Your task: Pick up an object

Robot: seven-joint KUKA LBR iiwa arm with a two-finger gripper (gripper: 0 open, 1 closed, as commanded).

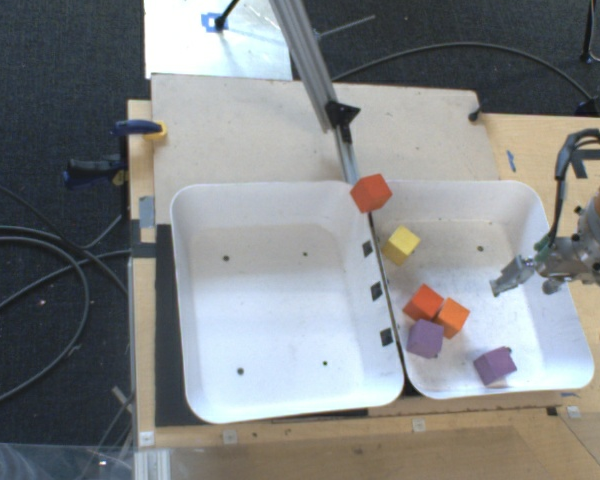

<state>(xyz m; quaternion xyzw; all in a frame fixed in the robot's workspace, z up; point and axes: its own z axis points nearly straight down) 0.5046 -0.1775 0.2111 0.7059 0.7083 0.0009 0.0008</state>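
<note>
Purple, orange and yellow foam cubes are being kept in the right white plastic bin (555, 268); the lone purple cube (494, 365) is being favoured. The gripper (507, 280) is being held above, empty, its opening indiscernible. A centred vertical descent is being advised.

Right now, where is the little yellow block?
The yellow block lies in the right bin, near its left wall, just below the orange-red block perched on the bins' shared rim.
</note>
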